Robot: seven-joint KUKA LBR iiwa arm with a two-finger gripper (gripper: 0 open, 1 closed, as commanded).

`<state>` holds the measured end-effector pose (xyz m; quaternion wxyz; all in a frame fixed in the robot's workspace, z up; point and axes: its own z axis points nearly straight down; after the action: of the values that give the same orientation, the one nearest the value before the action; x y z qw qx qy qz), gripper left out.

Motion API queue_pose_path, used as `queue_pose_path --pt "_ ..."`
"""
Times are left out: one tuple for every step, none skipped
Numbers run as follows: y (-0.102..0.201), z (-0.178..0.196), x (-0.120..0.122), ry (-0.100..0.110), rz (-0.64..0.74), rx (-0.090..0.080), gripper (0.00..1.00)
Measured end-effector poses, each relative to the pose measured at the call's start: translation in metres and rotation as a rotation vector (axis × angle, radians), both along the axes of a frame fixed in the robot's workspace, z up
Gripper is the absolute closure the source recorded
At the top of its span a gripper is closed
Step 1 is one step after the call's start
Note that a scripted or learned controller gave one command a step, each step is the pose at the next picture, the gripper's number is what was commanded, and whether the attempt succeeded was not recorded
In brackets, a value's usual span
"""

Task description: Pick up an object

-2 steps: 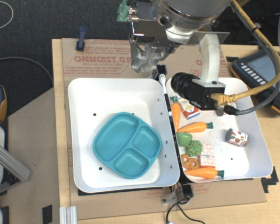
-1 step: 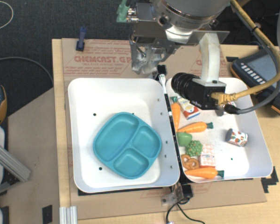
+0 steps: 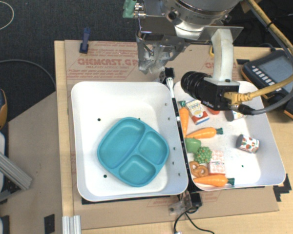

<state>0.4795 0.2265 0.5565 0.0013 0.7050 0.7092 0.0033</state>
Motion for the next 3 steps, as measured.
queue_pose_path --pt "-0.006 -0.023 -0.001 0.011 -0.007 -0.005 1.0" --pt "-0.005 -0.01 0.0 0.006 -0.004 -0.002 1.0" --pt "-0.005 0.0 0.0 0.003 -0.004 -0.001 1.0"
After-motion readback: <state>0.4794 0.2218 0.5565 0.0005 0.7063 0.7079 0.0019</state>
